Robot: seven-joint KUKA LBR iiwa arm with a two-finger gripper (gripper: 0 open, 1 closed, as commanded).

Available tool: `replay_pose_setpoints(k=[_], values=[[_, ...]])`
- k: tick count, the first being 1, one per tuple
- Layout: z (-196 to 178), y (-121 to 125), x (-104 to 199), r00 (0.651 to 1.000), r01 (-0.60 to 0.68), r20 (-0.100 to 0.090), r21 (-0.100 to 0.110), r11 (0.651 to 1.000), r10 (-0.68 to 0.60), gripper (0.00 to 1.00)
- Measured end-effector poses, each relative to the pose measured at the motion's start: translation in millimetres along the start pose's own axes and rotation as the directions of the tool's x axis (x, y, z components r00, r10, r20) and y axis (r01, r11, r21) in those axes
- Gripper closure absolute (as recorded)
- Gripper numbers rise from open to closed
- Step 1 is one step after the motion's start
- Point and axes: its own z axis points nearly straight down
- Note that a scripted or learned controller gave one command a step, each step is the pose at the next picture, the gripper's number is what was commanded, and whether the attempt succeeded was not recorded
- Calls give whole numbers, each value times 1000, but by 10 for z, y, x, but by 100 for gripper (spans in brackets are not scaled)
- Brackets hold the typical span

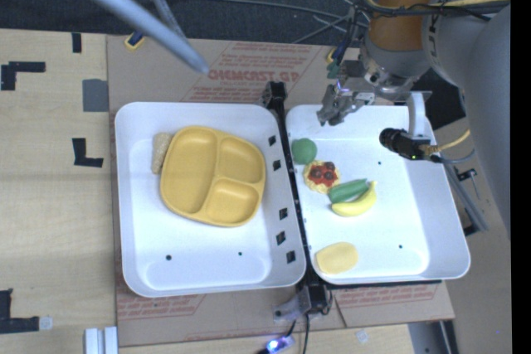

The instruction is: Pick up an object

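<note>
Objects to grab are all sitting in the right bin (415,253), so that's where the action is: a green ball (304,150) up near the divider, a little pizza-looking piece with red toppings (321,174) just below it, a green pod (349,191) lying on top of a yellow banana shape (355,206), and a pale yellow disc (336,258) down near the front edge, apart from the rest. The left bin (141,253) has a yellow divided plate (212,177) with what looks like a slice of bread (160,152) tucked under its left side. As for the arm, the gripper (335,111) is hanging over the far edge of the right bin, above and a bit right of the green ball, and nothing is between the fingers as far as I can see. Honestly can't tell how far apart they are, it's just a dark cluster from this angle. So I'd say we're at the approach step, no pick made yet. Next move probably means choosing a target, and the green ball is nearest, then lining up over it and coming down. The ball is close to the bin wall and the pizza piece, so the fingers need room on both sides or they'll just nudge it away.
</note>
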Motion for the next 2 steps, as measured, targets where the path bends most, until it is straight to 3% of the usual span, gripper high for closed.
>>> replay_pose_setpoints(k=[2], values=[[-122,-34,1066,1000,3,-1,-2,1000,-3,100]])
